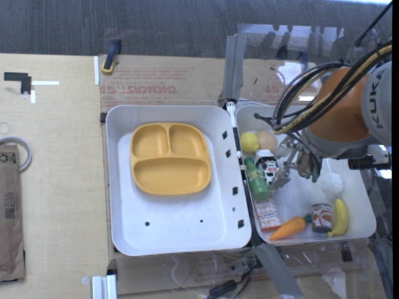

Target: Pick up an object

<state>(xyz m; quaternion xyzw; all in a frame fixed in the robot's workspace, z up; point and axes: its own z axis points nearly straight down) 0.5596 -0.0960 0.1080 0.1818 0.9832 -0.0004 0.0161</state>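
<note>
The tool point(292, 167) hangs low in the right bin point(363, 226), over the left cluster of toy food; its metal parts blur against the clutter, so I cannot tell its state, and I see nothing held. Nearest to it is a small black-and-white carton point(268, 166), just beside a green bottle-like piece point(257, 180). I judge the carton light and stiff, with flat faces that suit a squeeze across its narrow sides; its crowded neighbours may get nudged. The yellow lemon point(249, 142) and a pale round piece point(267, 140) behind it look hard, smooth and prone to roll out of a pinch. Further out lie a red-and-white flat packet point(266, 214), an orange carrot point(288, 228), a small can point(322, 217), a banana point(340, 217) and a white ball point(331, 183), all probably light plastic. The carrot tapers, so I would grip its thick end. The left bin point(171, 229) carries a yellow divided plate point(169, 158), its compartments bare. Both bins sit side by side on the worktop point(50, 167).
</note>
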